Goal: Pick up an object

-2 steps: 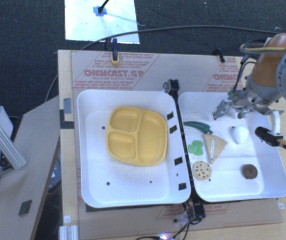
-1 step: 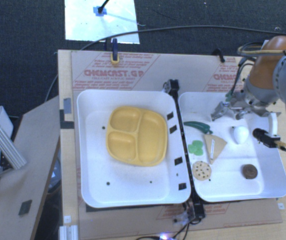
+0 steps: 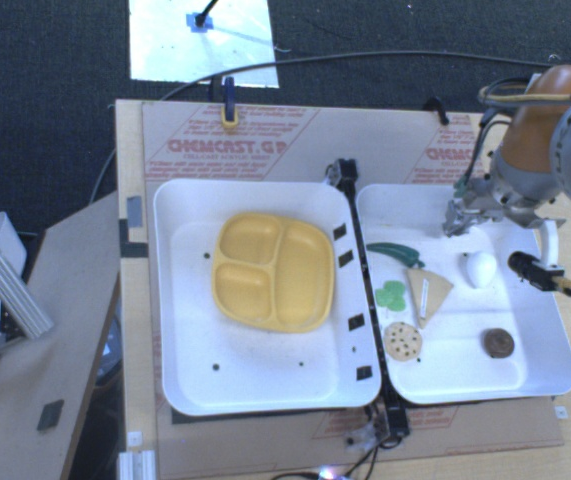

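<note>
Bench point(image 3: 265, 133) carries two white bins side by side, prob. so items can go from one to the other. L bin point(image 3: 185, 368) has just a yellow divided tray point(image 3: 270, 268), flat, approx. centre. R bin point(image 3: 460, 358) has all the small stuff, spread loose w/ gaps btwn most pieces, which leaves room for a grab from above.

Arm point(image 3: 555, 128) comes in from the right, bent down over R bin's far end. Gripper point(image 3: 457, 223) sits low near the far wall, over bare white floor, w/ nothing under it that I can make out. Can't tell if it's wide or narrow at this angle. Nothing seen held.

Small items, big to small:
- tan wedge point(image 3: 428, 293), mid bin, point toward the near side
- dark green pod point(image 3: 393, 254), long, lying flat by the divider
- egg point(image 3: 479, 268), white, just near-right of gripper
- pale green leaf point(image 3: 392, 295), touching or just beside the wedge's left edge
- cookie point(image 3: 402, 341), pale w/ dark chips, near side by the divider
- brown disc point(image 3: 498, 343), near-right, well apart from the rest

No target named. Egg is closest, so likely pick in my view. It's smooth, rounded, plain white, low contrast vs. the bin. Prob. slips if pinched off-centre. Gripper needs a short shift toward it first.
</note>
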### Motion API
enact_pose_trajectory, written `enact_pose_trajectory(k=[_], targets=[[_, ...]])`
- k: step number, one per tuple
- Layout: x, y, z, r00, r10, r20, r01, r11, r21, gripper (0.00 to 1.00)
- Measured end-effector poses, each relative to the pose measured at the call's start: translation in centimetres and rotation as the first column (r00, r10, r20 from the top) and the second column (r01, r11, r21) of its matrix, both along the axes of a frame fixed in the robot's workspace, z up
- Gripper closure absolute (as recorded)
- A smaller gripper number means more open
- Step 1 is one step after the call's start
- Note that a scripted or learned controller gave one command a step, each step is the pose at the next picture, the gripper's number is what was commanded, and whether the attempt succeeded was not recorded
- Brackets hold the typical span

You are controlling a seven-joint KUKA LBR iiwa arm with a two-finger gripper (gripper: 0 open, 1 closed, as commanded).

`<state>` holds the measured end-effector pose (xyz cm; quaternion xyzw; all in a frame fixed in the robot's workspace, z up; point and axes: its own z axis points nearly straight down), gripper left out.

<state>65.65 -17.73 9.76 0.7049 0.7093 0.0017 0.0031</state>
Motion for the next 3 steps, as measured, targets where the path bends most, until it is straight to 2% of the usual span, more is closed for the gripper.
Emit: enact_pose_trajectory(k=[1,2,3], targets=[[0.5,0.2,4.5,1.000,-0.001,0.000,0.001,1.000,0.000,1.00],[0.2,0.0,11.0,1.000,-0.002,0.003,0.002,1.000,-0.001,1.00],[0.3,0.0,11.3,1.000,0.000,-0.003,0.000,1.000,0.001,1.00]])
